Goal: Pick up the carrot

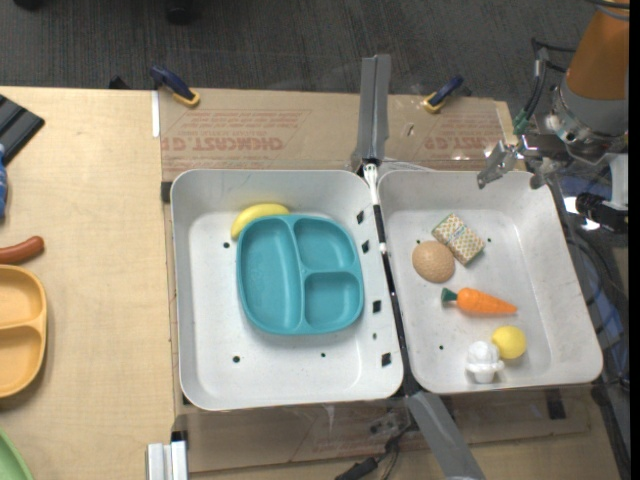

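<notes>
Cardboard lines the bench under two white bins. We see the gripper poised at the right bin's far rim, fingers spread, gripping nothing. We find the carrot lying mid-bin, just beside a tan egg. A teal divided plate hides most of a banana in the left bin.

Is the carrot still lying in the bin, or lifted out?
In the bin. The carrot lies flat on the right bin's floor; the hand is at its far rim.
</notes>
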You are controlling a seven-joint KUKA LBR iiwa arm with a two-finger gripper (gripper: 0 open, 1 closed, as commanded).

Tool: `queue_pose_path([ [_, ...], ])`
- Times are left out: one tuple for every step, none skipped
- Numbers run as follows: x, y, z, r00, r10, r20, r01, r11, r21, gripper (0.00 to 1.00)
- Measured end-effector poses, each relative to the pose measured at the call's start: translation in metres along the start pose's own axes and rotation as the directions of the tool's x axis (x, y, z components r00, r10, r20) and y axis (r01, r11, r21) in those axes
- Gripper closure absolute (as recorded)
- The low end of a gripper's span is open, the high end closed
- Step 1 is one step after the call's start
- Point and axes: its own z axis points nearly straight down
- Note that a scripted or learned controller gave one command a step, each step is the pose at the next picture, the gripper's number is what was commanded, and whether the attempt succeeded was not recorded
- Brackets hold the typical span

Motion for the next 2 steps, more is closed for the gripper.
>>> queue_pose_path([
  [-0.005,-0.051,0.038,1.0,-0.008,0.0,0.008,1.0,0.001,0.0],
  [-0.044,-0.081,0.1,0.808,-0.589,0.0,0.589,0.808,-0.002,0.0],
])
